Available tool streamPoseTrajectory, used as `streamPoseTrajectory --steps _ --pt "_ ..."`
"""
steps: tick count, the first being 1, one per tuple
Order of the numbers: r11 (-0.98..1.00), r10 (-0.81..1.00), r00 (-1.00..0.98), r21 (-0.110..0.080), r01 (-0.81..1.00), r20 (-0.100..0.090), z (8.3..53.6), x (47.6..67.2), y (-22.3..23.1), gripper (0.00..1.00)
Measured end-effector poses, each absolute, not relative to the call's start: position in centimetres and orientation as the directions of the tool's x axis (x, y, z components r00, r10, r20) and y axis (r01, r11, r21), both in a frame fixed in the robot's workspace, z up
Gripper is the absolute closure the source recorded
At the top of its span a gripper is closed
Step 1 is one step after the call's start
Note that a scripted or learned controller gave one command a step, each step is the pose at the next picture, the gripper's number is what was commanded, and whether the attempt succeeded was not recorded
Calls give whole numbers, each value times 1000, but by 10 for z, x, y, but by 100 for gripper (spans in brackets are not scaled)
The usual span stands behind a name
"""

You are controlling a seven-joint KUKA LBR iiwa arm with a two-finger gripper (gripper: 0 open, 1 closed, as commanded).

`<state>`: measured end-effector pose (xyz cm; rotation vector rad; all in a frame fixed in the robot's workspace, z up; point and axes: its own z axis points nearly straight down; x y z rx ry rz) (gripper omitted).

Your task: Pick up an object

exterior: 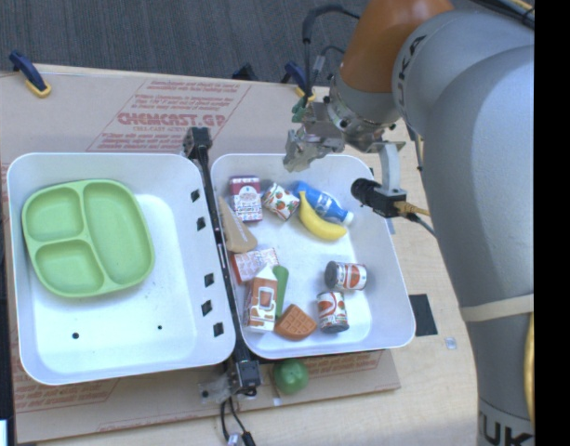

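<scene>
Arm (pixel 452 91) reached in from the right, hand (pixel 301 150) hung over the far rim of the right bin (pixel 396 286), above the items and touching none that could be seen. Nothing sat between its fingers; whether they were spread or pressed together couldn't be told from this angle. Right bin held the pickable stuff: banana (pixel 320 223) just beside a blue bottle (pixel 324 204), two small cartons (pixel 245 198) near the far-left corner, a wedge (pixel 236 233) against the left wall, a juice box (pixel 261 303) touching a green pepper (pixel 281 282), a toast slice (pixel 295 323) at the near edge, and two cans (pixel 346 276), one lying, one upright. Left bin (pixel 117 342) held a green divided plate (pixel 87 237). A lime (pixel 290 376) lay outside on the tabletop (pixel 433 379), just beside the near rim of the right bin.
</scene>
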<state>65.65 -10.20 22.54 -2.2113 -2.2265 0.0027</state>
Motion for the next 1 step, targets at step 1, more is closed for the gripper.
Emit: streamPoseTrajectory --steps 1 --pt "4 1000 -4 -3 1000 0 241 573 -90 100"
